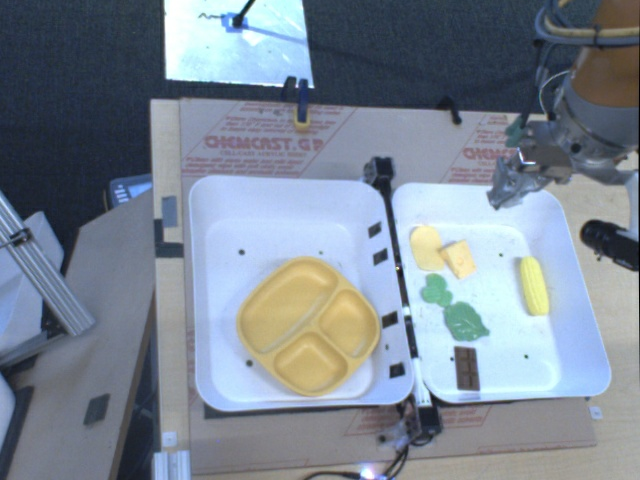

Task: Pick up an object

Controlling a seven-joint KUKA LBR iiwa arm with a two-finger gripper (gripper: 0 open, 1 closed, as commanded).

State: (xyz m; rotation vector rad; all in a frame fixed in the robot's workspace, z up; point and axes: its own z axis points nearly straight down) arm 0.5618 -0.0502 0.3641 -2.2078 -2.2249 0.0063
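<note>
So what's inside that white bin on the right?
The right bin holds a corn cob, two yellow pieces, two green leafy bits and a brown bar. Nothing looks covered.

smooth glossy white plastic bins (290, 200) hold a matt yellow plastic tray (308, 324).

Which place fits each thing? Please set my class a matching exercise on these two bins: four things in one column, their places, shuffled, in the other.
Things:
1. divided yellow plate
2. corn cob
3. brown chocolate bar
4. gripper

Places:
A. right bin, near edge
B. above the right bin's far rim
C. left bin
D. right bin, right side

Pairs: 1-C, 2-D, 3-A, 4-B
</note>
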